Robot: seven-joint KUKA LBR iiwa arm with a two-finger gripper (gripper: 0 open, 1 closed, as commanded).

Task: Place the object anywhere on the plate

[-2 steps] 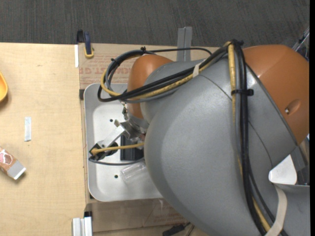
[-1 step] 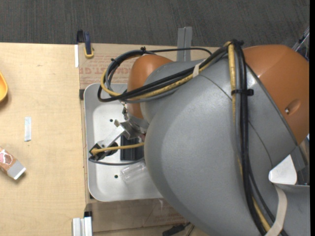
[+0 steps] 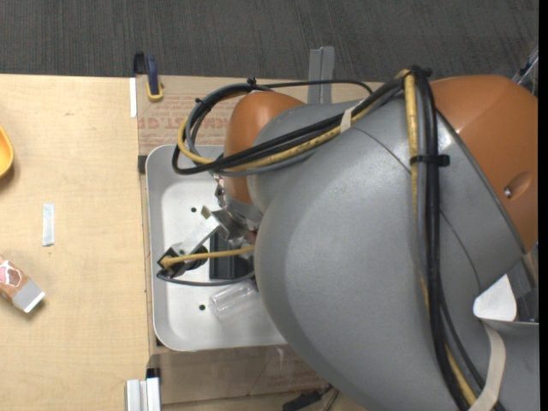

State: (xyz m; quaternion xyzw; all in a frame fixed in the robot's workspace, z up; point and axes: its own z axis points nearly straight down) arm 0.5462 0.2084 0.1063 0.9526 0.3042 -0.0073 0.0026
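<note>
Grey arm (image 3: 385,255) looms over the white bin (image 3: 163,229), its gripper (image 3: 229,223) low inside, grip impossible to tell, a clear object (image 3: 233,299) lying just beside it; the pick-up seems in hand, and a secure grasp must precede any carry to the plate.

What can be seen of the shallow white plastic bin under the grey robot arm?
The shallow white plastic bin is rectangular with rounded corners and a low raised rim, smooth and glossy. It lies level; the pale wooden bench borders its left side. Its floor carries a few dark dots. The grey robot arm hangs over it and hides its right part in this view. A small clear plastic piece lies on its floor near the front wall.
</note>
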